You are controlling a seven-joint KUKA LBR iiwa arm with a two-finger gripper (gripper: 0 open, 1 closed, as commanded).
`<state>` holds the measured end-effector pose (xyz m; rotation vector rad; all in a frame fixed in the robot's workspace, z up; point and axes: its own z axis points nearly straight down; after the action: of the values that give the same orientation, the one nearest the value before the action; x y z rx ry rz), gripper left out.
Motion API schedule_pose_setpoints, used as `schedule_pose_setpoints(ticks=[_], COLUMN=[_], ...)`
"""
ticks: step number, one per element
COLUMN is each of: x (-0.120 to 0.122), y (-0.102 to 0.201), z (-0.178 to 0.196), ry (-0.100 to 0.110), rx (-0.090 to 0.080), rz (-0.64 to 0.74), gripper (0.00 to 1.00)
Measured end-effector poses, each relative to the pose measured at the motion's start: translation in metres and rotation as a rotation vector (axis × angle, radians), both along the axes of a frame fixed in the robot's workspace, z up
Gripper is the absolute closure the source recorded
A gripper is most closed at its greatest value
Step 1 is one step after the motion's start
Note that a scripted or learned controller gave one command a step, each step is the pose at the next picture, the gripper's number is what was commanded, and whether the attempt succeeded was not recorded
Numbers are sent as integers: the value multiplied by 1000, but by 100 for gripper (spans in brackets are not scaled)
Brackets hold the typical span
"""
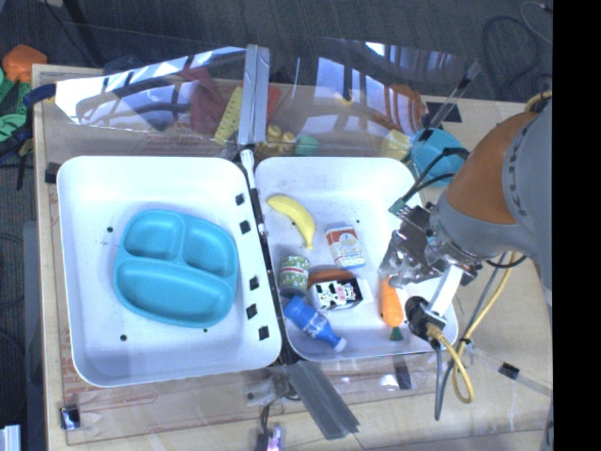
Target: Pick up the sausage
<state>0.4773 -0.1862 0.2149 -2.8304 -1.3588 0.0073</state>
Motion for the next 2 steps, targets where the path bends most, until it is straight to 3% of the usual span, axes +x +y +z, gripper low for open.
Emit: schedule_pose_setpoints(ticks=[1, 2], x=[-1, 0], y=[-15, -1], z=[-12, -14], ry=[1, -1], rx=[7, 5], rz=[604, 409], gripper=[100, 100])
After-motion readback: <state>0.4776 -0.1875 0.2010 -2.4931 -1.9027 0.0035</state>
